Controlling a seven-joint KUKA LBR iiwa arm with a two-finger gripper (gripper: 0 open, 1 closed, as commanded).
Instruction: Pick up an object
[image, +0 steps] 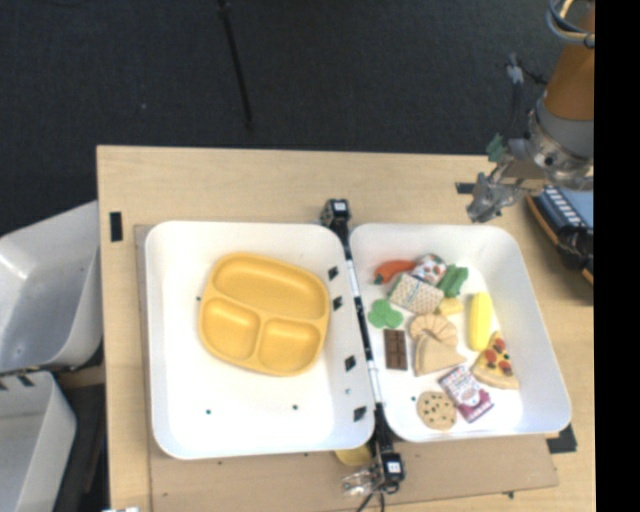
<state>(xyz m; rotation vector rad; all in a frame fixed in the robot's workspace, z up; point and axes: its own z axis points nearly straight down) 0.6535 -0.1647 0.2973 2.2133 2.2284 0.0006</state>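
Nothing has been picked up yet — the gripper (487, 205) hangs over the bench just beyond the far right corner of the right bin (535, 290), holding nothing, and whether it is spread or pressed together cannot be told. The toy food lies in that bin: a banana (480, 320), a cookie (435, 409), a pizza slice (496, 365). The yellow tray (264, 313) sits in the left bin (175, 400). Reaching, closing and lifting all remain — the whole task
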